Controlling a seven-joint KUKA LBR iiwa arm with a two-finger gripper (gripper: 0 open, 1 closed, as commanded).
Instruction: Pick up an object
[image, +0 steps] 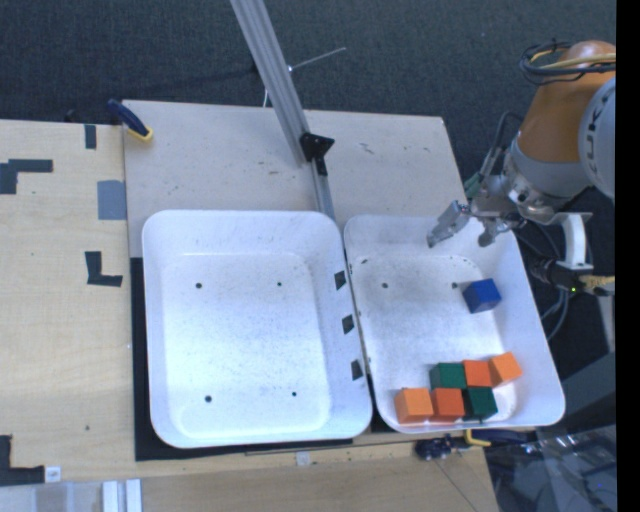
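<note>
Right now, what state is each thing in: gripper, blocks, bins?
Gripper: open, holding nothing, over the right bin's far edge.
Blue block: loose on the right bin floor, apart from the others.
Orange blocks: four, clustered at the right bin's near edge.
Green blocks: two, packed among the orange ones.
Right bin: holds all the blocks.
Left bin: speckled floor.

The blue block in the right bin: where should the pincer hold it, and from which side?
Grip the blue block across two opposite side faces, coming down from above. It lies alone on the right bin floor, so probably nothing blocks the fingers.
</note>
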